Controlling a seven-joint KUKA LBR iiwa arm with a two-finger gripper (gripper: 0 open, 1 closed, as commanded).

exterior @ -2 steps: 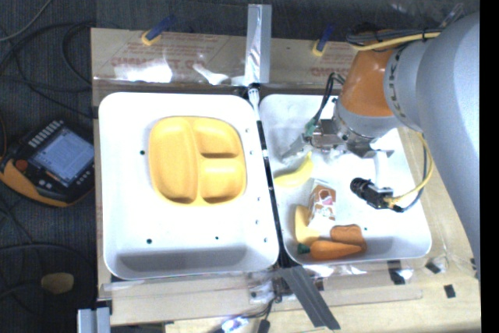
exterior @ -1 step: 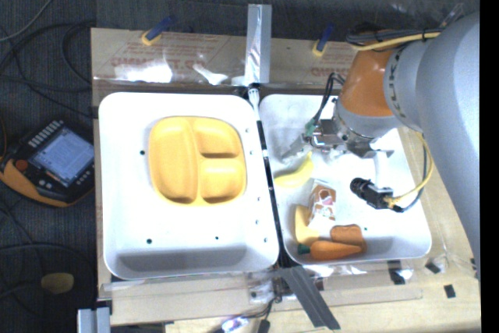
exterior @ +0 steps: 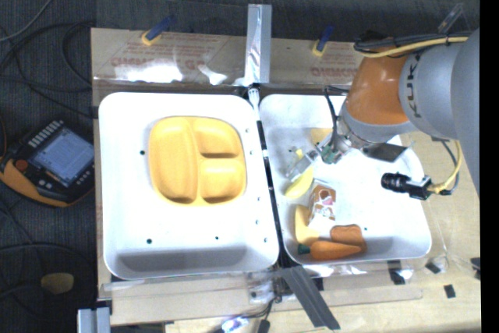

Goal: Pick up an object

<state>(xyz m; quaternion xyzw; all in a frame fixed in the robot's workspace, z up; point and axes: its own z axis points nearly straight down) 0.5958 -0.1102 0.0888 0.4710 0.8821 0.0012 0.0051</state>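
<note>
arm: the grey kuka arm with its orange band (exterior: 380, 93) reaches in from the right and hangs over the upper part of the right-hand shallow white bin (exterior: 417, 234).
gripper: the two-finger gripper (exterior: 330, 154) sits low over the bin's upper middle, just beside a small clear plastic piece (exterior: 296, 162); whether it touches anything cannot be told.
fingers: too small and dark against the wrist to judge; i cannot tell if they are apart or together, and nothing is visibly between them.
candidate objects: all in the right bin. a pale yellow rounded piece (exterior: 298, 184) lies just below the clear one, a crumpled white-and-red wrapper (exterior: 323, 203) is below that, and an orange carrot-shaped toy (exterior: 337, 249) rests along the near wall beside a yellow curved piece (exterior: 302, 224).
left bin: the other white bin (exterior: 125, 246) holds a yellow divided plastic tray (exterior: 197, 159), well apart from the gripper.
risk, clutter: the objects crowd together, so closing here could likely pinch two at once or nudge one aside.
risk, material: the clear piece looks thin and slick, and may slip out.
risk, wall: the bins' shared divider (exterior: 265, 168) is near, and a descent drifting left might strike it.
</note>
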